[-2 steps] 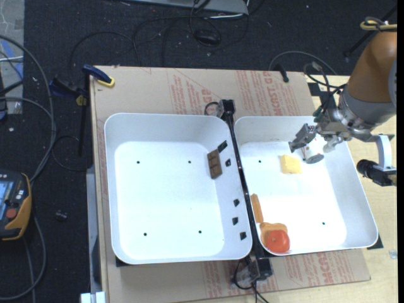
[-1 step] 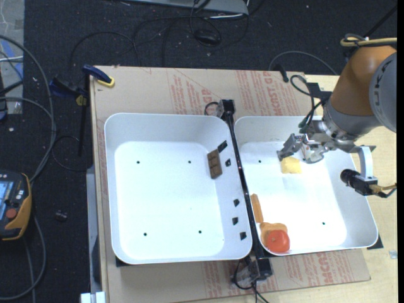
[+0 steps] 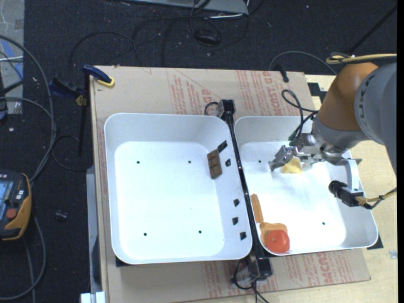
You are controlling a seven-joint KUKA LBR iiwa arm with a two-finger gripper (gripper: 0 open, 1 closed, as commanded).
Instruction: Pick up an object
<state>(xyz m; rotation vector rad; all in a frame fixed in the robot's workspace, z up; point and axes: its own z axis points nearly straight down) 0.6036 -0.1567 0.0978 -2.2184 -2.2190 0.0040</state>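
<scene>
Arm's in over the right bin, gripper low, a pale yellow object right at its tip; jaws' state, can't tell. A red-orange brush lies near the front-left corner.

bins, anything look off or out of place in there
One thing: a small brown block sits propped against the left bin's right wall, tilted rather than flat on the floor. The yellow piece by the gripper and the red ball look ordinary.

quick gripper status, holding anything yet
Gripper: down in the right bin, right by a small yellow object; whether it grips it cannot be told.
</scene>
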